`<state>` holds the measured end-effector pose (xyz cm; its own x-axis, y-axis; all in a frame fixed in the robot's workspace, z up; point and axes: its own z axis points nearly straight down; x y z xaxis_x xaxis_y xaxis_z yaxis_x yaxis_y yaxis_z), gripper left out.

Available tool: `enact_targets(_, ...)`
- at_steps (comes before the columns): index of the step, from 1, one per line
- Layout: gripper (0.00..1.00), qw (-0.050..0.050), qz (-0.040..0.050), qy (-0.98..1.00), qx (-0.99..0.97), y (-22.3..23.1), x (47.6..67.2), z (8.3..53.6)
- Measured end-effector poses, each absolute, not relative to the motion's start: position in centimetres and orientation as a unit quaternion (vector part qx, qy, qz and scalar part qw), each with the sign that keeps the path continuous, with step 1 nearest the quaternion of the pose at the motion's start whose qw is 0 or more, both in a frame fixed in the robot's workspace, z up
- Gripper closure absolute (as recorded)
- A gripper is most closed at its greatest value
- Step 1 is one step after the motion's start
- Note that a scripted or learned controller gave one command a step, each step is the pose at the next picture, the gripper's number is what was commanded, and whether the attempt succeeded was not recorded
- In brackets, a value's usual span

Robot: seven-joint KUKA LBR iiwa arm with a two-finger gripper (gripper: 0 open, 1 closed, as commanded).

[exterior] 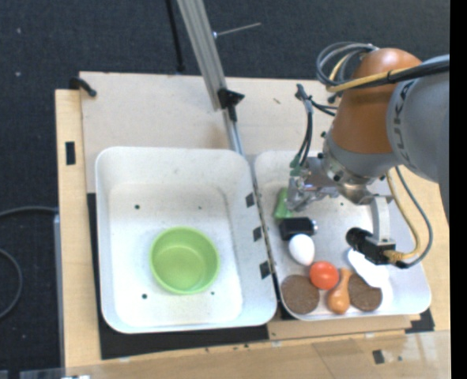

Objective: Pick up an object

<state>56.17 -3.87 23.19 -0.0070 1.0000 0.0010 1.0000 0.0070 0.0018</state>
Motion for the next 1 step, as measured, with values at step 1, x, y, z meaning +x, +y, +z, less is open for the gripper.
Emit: enact_targets(1,1.0,0.001,0.0014,0.71,0.705,0.57,57.73,24.35)
